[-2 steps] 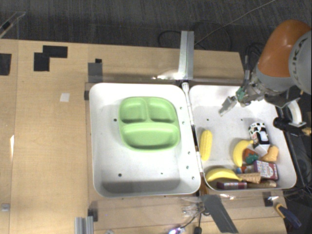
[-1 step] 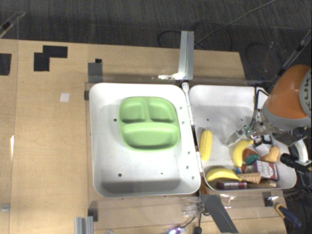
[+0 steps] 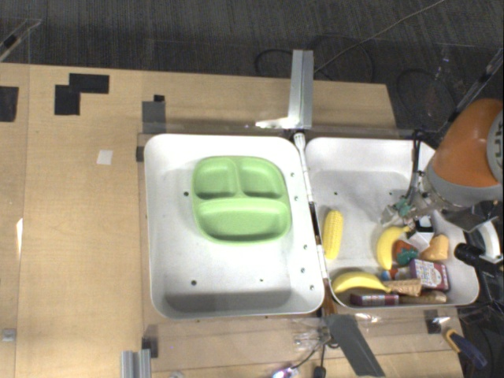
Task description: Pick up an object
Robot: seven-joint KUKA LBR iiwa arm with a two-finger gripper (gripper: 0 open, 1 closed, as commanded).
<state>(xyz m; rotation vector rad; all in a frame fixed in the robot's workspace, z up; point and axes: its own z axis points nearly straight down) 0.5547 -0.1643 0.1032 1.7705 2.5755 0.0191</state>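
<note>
The right bin (image 3: pixel 354 168) holds a pile of toy food along its front and right side. An ear of yellow corn (image 3: pixel 333 234) lies near the left wall. One banana (image 3: pixel 358 280) rests at the front, and a second banana (image 3: pixel 387 243) curves upright beside it. Further right are a tan bun-like piece (image 3: pixel 437 247), a maroon pouch (image 3: pixel 430 274), a cone (image 3: pixel 406 288) and a dark stick (image 3: pixel 376 298). My gripper (image 3: pixel 408 208) hangs just above the second banana's top end, under the orange wrist band (image 3: pixel 466 154). Nothing visibly sits in the gripper.
A green divided plate (image 3: pixel 239 198) lies in the left bin (image 3: pixel 169 235). A metal post (image 3: pixel 302 85) rises behind the wall between the bins. The back left of the right bin is bare white floor. Cables run over the dark floor beyond the bench.
</note>
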